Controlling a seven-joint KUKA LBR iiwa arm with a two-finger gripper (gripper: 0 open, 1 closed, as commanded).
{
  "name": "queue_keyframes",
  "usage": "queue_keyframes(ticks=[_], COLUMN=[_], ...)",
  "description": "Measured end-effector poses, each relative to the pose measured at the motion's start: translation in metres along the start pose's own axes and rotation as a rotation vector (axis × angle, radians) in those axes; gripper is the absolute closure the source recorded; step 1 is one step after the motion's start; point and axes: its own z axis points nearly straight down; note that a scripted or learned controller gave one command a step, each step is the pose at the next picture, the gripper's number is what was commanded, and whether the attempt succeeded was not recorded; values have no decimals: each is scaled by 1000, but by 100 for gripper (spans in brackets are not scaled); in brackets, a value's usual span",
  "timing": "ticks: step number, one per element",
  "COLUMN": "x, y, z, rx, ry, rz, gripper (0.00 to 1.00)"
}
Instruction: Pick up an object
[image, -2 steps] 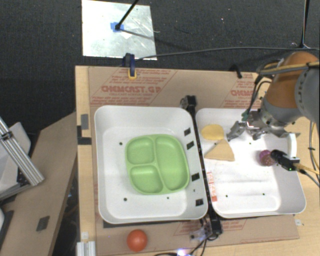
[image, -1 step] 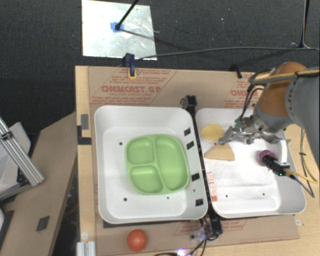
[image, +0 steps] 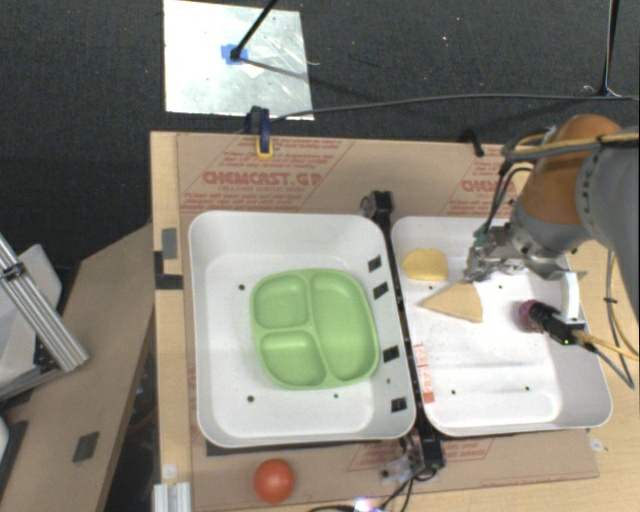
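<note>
- I see the arm (image: 590, 190) reaching in from the right, its orange band above the wrist, bent down over the right bin (image: 500, 400).
- The pincer (image: 482, 262) sits low at the far-left part of that bin; its fingers are dark and small from my seat, and I cannot tell whether they are wide or narrow.
- Nothing shows between the fingers that I can make out.
- Just below the pincer lies a tan wedge (image: 455, 301), flat on the bin floor, its point aimed left; it may be touching the fingertips, but the view is too poor for me to be sure.
- Just to the pincer's left is a pale yellow round piece (image: 426, 264), near the wedge but apart from it.
- To the pincer's right and a little nearer me, a purple thing (image: 527, 315) lies against a dark fitting with cables.
- Well to the left of the pincer, in the left bin (image: 220, 300), a green tray (image: 313, 328) with three compartments lies flat.
- Far down-left of the pincer, outside both bins on the bench (image: 330, 165), rests an orange ball (image: 273, 479).
- Far up-left of the pincer, beyond the bench edge, a blue clamp (image: 260, 128) stands at a shiny sheet (image: 235, 60).
</note>
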Motion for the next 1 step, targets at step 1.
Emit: queue_keyframes(ticks=[1], x=[-1], y=[0], z=[-44], rx=[13], ry=[0], rz=[-1], gripper=[100])
